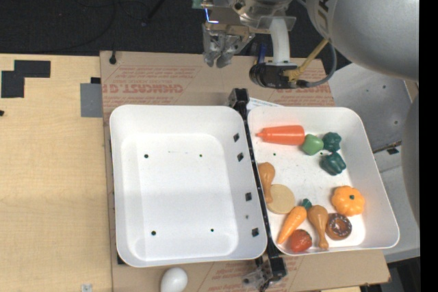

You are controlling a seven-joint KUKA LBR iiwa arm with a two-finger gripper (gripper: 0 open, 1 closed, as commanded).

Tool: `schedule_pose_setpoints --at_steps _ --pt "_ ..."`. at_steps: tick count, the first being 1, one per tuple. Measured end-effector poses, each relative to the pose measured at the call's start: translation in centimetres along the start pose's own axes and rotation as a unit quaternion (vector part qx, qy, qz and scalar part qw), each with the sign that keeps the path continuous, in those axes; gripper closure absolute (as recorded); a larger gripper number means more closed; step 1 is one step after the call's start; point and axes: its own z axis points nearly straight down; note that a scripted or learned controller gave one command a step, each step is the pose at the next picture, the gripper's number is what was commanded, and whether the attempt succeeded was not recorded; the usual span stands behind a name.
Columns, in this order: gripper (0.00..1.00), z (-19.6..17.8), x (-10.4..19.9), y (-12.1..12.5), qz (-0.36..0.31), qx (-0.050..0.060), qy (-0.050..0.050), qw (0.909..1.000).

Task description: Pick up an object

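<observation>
My gripper [220, 55] hangs high above the back edge of the bins, over the brown cardboard, with nothing visible between its fingers. The right bin [373, 167] holds toy food: a long orange carrot [281, 135] at the back, a green pear-like piece [312, 144], two dark green peppers [333, 163], an orange pumpkin [348, 200], a round tan biscuit [280, 198], a small carrot [292, 221], a red tomato [299, 241], a drumstick [318, 221] and a chocolate doughnut [337, 226]. All of these lie well below and to the right of the gripper.
The left bin [123, 181] sits beside the right one, joined by a black divider [248, 174]. A white egg [174, 279] lies on the cardboard in front of the left bin. The wooden bench [48, 181] extends to the left.
</observation>
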Motion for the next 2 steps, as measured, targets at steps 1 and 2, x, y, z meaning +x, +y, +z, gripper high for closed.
schedule_pose_setpoints --at_steps 1,2 --pt "1.0 -11.5 -0.9 -0.1 -0.001 0.0 0.0 1.0" --pt "1.0 15.5 -3.5 -0.7 0.002 0.015 -0.003 0.9999"
